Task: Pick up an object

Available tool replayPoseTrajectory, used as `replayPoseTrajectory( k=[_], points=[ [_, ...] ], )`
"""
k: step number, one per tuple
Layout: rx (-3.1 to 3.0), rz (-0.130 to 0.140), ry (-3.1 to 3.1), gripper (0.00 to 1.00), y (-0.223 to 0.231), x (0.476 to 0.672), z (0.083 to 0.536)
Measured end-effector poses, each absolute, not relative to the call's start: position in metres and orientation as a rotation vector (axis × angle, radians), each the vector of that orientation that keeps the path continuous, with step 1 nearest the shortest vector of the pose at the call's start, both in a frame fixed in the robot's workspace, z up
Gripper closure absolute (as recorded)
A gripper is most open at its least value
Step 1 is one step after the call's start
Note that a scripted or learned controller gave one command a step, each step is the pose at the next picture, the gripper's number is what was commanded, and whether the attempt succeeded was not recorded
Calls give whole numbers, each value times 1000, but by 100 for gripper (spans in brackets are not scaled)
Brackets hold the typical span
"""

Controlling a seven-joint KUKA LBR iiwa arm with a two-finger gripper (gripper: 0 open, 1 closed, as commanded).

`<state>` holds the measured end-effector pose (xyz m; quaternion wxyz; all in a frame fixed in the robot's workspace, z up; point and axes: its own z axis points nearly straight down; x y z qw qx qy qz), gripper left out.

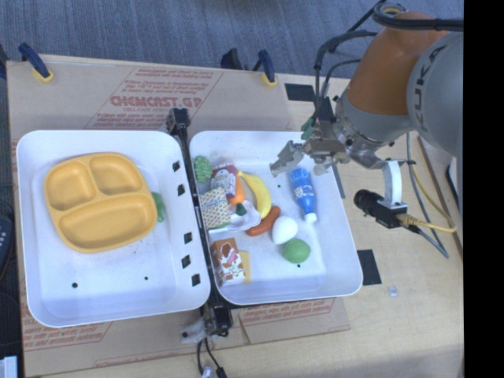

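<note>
Yellow plastic divided tray [101,201] fills the left white bin [47,298], while in the right bin's [340,268] crowded pile — curved yellow banana [259,193], white egg [284,229], blue bottle [302,193] — the tool [293,155], fingers spread and empty, hovers just above the bottle; a descent could nudge neighbours or close on nothing.

A robotics lab: a cabled industrial arm [402,77] works over a cardboard-covered tabletop [157,93] held by blue clamps [35,61].
</note>
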<state>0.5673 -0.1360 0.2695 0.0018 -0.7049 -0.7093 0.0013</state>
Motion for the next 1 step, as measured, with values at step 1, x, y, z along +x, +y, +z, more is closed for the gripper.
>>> replayPoseTrajectory(
  k=[1],
  points=[
    [-1857,4,-2528,0,-104,588,152]
  ],
)
